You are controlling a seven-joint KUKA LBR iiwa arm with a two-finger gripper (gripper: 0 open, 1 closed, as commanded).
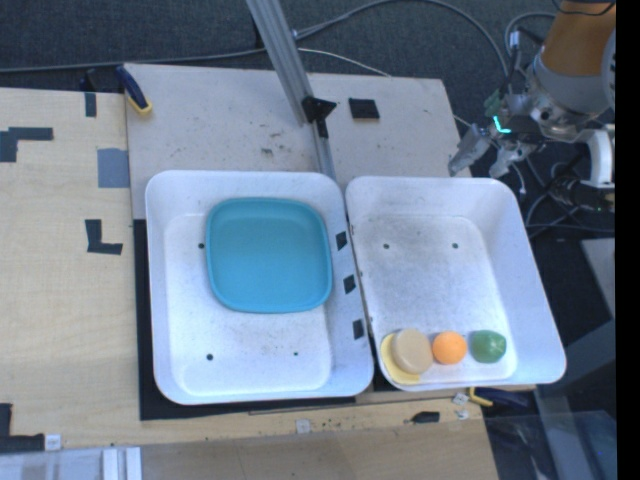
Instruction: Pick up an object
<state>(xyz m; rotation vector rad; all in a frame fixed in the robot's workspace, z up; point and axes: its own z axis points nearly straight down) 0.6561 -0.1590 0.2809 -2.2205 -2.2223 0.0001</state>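
From my remote seat I look down on two shallow white bins side by side on the bench. The left bin point(170, 298) holds one teal square plate point(268, 254), lying flat toward its far side. The right bin point(520, 258) holds three small things in a row along its near edge: a tan round piece point(410, 350) resting on a yellow one in the near left corner, an orange ball point(449, 348) just beside it, and a green ball point(487, 346) just beside that. The three sit close together, and the tan piece is tight against the bin's wall.

The rest of the right bin's floor is bare, so there is open room above and behind the row. A slanted metal bar point(290, 68) crosses the bench beyond the bins and ends near the gap between them.

My gripper point(487, 154) hangs outside the right bin, just past its far right corner, well apart from the row. Its two fingers look spread with nothing between them. Cables point(400, 13) trail behind the arm.
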